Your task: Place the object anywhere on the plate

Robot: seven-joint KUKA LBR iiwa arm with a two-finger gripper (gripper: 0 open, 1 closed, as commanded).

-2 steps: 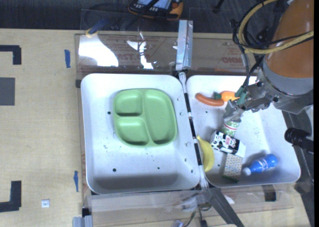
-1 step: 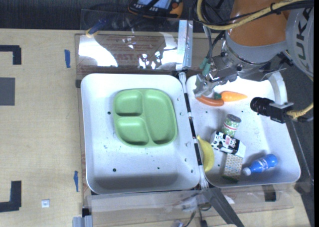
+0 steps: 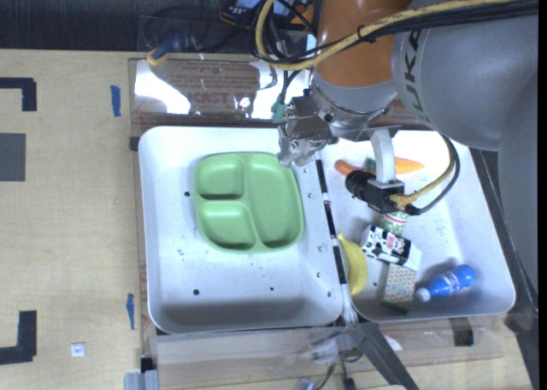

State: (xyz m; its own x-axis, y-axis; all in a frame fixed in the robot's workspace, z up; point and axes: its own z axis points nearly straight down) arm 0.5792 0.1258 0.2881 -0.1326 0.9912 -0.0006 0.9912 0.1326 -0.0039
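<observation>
— What's on the counter (image 3: 60,234), starting from the left?

— Bare wood with black corner marks and bits of blue tape. Then the left bin (image 3: 171,294), and in it a green plate (image 3: 248,200) with three sections, lying flat toward the far right part of the bin.

— Anything on the plate?

— Nothing that I can see. The arm (image 3: 402,38) hangs over the far end of the wall between the two bins, and the pincer (image 3: 299,142) sits just past the plate's far right corner, right above that wall.

— Open or closed?

— I can't tell from here; the wrist covers it. I see nothing between its tips.

— And the things to pick from?

— All in the right bin (image 3: 487,294). A carrot (image 3: 402,166) lies near the far side, just right of the pincer and partly behind the arm's fittings. Closer to us, a banana (image 3: 355,264) rests against the dividing wall. Beside it lie a small printed carton (image 3: 391,247) and a speckled box (image 3: 398,286). Furthest right, a blue bottle (image 3: 444,283) lies on its side. Those four are well apart from the pincer, on the near side.
</observation>
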